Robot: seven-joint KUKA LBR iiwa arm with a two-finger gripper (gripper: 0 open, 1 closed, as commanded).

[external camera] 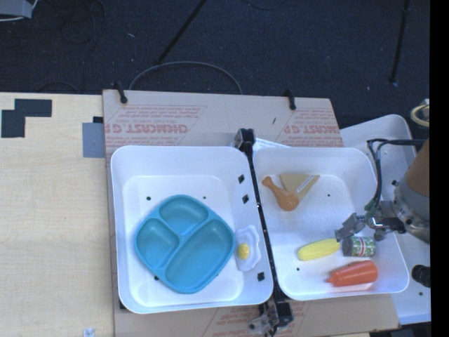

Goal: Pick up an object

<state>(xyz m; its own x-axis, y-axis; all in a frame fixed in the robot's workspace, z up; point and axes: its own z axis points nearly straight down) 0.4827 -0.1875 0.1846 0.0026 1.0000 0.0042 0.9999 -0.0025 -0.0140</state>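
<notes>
Nearest in the right bin lies one carrot, then one small can touching one corn cob. The gripper hangs just above the can; whether it is spread or closed cannot be told. Crowded so, a grab could nudge the corn or slip off the can. Leftward sit one egg and one blue plate. Farthest are one drumstick and one wedge.

A yellow corn cob lies on its side in the right bin, tilted slightly. Just beside it to the right lies a small can with a green and white label, and below that an orange carrot. Toward the bin's far side rest an orange drumstick and a tan wedge, touching.
</notes>
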